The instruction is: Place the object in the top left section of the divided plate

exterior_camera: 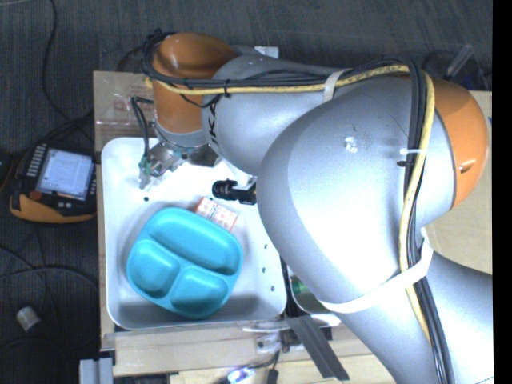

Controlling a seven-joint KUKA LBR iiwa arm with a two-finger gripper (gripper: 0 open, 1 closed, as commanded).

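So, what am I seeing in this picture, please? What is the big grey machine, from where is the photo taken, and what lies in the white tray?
The photo comes from one camera fixed above a bench, looking down at a slant. The big grey shape is a robot arm, reaching in from the right. Its hand hangs over the upper left corner of a shallow white bin. In the bin lie a blue divided plate with three sections and, close by its upper edge, a small red-and-white packet. Whether the hand holds anything I cannot tell from this view.

No legible txt; print on small packet (pixel 217 211) too blurred
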